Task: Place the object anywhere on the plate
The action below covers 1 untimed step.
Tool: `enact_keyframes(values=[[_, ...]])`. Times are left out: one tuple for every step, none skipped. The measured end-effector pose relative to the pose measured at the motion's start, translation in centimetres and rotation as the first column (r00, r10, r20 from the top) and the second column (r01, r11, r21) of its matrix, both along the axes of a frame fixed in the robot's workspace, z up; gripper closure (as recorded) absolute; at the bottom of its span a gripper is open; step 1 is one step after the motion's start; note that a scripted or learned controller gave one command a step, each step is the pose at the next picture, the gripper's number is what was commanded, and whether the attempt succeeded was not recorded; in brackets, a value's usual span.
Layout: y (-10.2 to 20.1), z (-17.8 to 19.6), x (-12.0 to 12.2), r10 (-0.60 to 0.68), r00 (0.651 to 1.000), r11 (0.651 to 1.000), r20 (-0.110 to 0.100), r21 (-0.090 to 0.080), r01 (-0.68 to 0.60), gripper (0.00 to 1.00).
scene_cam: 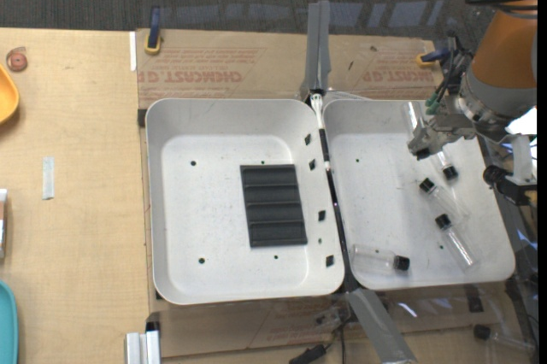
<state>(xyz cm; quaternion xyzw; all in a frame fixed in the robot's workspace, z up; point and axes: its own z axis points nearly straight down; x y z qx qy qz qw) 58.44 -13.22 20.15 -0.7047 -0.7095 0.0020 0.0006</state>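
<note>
Camera view: gripper (425, 142) over upper right bin (376, 119), just above the vials; can't tell its state or if it touches any. Vials (438, 193) lie loose in right bin. Black plate (273, 205) mid left bin (171, 183).

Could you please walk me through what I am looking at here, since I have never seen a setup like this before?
This single picture comes from a fixed camera above a bench, looking down at a slant. The grey robot arm with an orange band reaches in from the right; its end effector hangs over the right shallow white bin. I cannot tell what, if anything, it holds. In that bin lie several small clear plastic vials with black caps, scattered apart. The left shallow white bin holds a flat black ridged rectangular plate, lying near its middle. Both bins sit side by side on brown cardboard atop the pale wooden bench.
</note>
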Motion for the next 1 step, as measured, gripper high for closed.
enact_keyframes(values=[[7.36,-1.14,0.17,-0.191,0.982,0.982,-0.001,0.0,0.191,1.0]])
